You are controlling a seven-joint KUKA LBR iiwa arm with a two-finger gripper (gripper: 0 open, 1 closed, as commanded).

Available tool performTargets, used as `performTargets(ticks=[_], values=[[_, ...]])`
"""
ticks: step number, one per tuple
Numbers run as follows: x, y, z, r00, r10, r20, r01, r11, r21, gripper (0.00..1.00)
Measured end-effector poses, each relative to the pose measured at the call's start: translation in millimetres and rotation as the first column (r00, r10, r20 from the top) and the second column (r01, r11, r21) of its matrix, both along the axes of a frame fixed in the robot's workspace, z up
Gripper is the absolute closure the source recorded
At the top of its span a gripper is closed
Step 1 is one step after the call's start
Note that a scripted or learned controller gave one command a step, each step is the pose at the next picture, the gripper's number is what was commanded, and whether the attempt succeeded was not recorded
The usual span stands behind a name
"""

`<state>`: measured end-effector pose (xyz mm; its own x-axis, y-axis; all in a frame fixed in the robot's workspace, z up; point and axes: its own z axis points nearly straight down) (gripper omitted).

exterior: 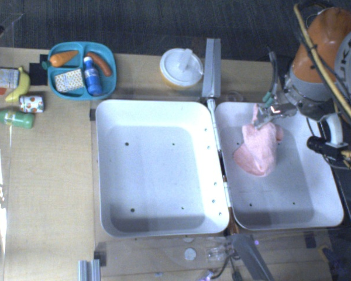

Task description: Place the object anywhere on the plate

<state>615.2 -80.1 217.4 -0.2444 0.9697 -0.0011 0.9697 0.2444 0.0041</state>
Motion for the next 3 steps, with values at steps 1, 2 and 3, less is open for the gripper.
performTargets(ticks=[1, 2, 3], values=[[1, 2, 7, 1.000, 0.006, -0.002, -0.006, 1.000, 0.000, 1.00], [-7, 53, -2, 0.917, 0.399, -0.002, -0.399, 0.917, 0.000, 1.00], [-12, 98, -7, 0.688, 0.725, -0.001, -0.725, 0.688, -0.002, 1.00]])
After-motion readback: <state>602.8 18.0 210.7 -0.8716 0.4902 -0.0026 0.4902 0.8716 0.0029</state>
